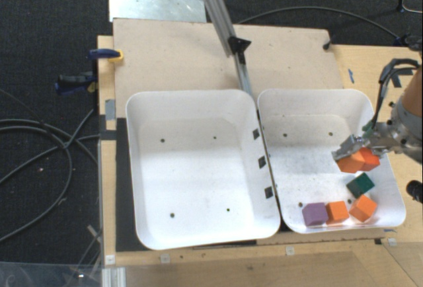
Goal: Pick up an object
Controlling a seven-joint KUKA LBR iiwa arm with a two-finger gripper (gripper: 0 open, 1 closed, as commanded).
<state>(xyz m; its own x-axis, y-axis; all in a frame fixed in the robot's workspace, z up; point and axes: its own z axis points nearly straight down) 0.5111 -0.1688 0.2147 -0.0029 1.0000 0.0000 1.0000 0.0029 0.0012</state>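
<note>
The jaws (354, 150) sit over the right side of the right bin (310, 114), reaching in from the right edge of the camera view, and they are closed narrowly on an orange block (360, 161), which shows between the metal fingers (345, 147) and hangs tilted just below them, above the bin floor. Behind the jaws the grey wrist of the arm (400, 130) runs off to the right, with a dark cable (390, 74) looping above it. Below the held block, near the bin's front right corner, lie four more blocks: a dark green block (360, 184) just under the held one, a second orange block (363, 208) beside the bin's right wall, a smaller orange block (337, 211) to its left, and a purple block (314, 214) touching that one on the left. The left bin (152, 114) stands beside the right one, their inner walls meeting along a line of small black clips (262, 162). Both bins rest on the tan table (172, 54). A slanted metal pole (215, 1) crosses the table from the top of the view down toward the bins' junction, and a blue and yellow clamp (99, 54) grips the table's left edge.
</note>
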